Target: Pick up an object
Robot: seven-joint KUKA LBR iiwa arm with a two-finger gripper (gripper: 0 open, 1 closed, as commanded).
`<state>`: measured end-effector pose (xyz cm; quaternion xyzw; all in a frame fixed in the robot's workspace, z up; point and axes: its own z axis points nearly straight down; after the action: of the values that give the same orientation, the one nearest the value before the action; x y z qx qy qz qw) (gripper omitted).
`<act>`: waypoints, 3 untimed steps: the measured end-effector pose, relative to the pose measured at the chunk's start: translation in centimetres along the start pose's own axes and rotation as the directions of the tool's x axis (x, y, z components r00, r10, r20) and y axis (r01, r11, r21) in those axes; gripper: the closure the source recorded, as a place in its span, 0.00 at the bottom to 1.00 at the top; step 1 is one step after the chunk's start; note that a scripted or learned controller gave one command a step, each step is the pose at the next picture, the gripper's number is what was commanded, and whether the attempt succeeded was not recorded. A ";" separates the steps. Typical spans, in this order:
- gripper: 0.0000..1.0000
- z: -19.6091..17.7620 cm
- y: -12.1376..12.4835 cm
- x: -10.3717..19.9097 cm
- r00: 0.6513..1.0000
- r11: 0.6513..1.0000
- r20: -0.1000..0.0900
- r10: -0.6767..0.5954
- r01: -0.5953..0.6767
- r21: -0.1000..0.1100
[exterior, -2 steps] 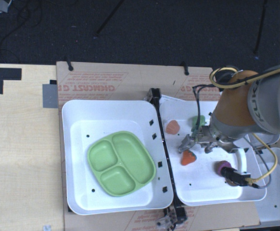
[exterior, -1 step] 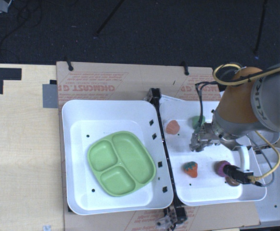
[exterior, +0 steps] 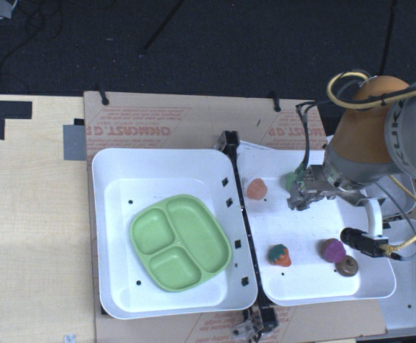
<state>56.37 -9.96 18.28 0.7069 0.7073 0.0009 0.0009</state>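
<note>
Robot lab: wooden desk (exterior: 29,213) with two white bins (exterior: 115,170) on cardboard (exterior: 165,123), loose cables (exterior: 1,6) on dark floor behind.

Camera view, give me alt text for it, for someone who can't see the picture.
A grey robot arm with an orange band reaches from the right, its gripper low over the right white bin, which holds a pink piece, an orange-and-green piece, a purple piece and a brown ring. The left white bin holds a green divided plate.
</note>
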 end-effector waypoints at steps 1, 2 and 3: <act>1.00 -4.3 -0.3 -0.5 1.000 1.000 0.000 0.001 -0.001 0.001; 1.00 -6.2 -0.3 -0.7 1.000 1.000 0.000 0.000 0.000 0.002; 1.00 -6.9 -1.6 4.5 1.000 1.000 -0.003 -0.003 0.003 0.006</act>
<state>54.72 -5.45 25.19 0.7058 0.7084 -0.0002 -0.0022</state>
